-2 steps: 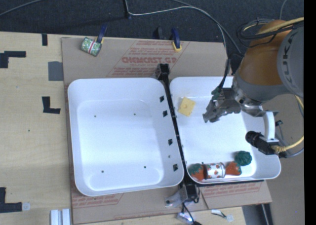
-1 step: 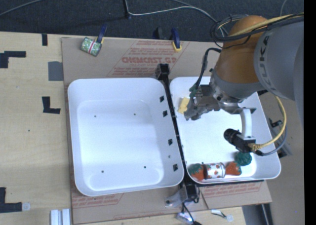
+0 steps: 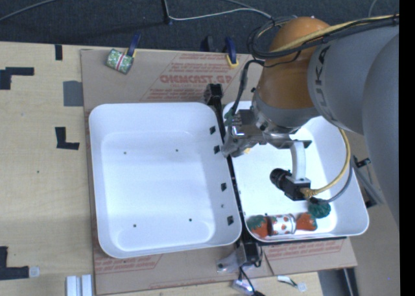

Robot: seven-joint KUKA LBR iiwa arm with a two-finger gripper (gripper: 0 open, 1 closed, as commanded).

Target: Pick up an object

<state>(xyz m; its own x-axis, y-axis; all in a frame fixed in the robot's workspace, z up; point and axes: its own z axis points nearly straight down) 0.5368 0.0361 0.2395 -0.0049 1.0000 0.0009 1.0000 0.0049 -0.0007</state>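
The right bin [image 3: 347,158] holds a row of small objects along its near edge. A red and white can [image 3: 282,224] lies on its side between an orange-red piece [image 3: 259,226] and a red piece [image 3: 307,222]. A dark green item [image 3: 319,209] sits just behind them. My gripper [image 3: 235,140] hangs over the bin's left edge, close to the divider, well behind and left of the objects. Nothing is visible in its grasp. The wrist and orange band [image 3: 295,61] hide the back of the bin.
The left bin [image 3: 155,181] lies beside the right one. A black fitting [image 3: 289,183] with a yellow cable hangs from the arm above the right bin's middle. A small green block [image 3: 120,61] rests on the cardboard at back left. Clamps [image 3: 231,53] hold the far edge.
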